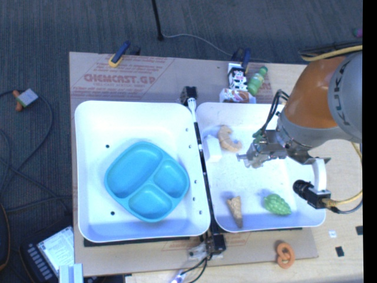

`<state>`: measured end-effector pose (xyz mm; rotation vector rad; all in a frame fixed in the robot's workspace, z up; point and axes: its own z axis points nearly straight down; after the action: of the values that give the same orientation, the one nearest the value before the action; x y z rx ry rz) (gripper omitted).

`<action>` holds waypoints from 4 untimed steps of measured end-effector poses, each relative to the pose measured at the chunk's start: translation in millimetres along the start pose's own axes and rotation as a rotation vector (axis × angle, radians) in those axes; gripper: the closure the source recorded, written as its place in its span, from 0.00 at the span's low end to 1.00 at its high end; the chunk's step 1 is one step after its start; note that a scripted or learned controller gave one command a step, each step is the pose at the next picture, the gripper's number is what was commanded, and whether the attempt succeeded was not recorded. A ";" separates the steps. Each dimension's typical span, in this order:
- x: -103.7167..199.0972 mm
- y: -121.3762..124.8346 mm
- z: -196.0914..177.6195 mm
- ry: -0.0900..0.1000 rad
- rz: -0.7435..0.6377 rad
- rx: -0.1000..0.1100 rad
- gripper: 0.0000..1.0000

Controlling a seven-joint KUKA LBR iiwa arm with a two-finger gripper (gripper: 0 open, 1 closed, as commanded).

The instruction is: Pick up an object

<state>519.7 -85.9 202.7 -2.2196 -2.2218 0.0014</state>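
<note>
The two-finger metal gripper hovers low in the right shallow white bin — its grip apparently empty, though its spread is unclear — near the tan curled pastry-shaped toy.

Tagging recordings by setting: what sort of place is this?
Most likely a robotics lab or test bench: two white bins sit on a board on grey carpet, a robot arm reaches over the right bin, and cables trail across the floor.
</note>
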 end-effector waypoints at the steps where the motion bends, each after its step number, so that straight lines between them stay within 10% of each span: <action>1: -5.3 34.1 18.8 0.000 -0.001 0.000 1.00; 2: 1.7 -8.7 5.6 -0.001 0.002 0.000 1.00; 4: -7.1 48.2 18.5 0.000 0.000 -0.001 1.00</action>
<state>568.0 -92.9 184.1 -2.2200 -2.2223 0.0012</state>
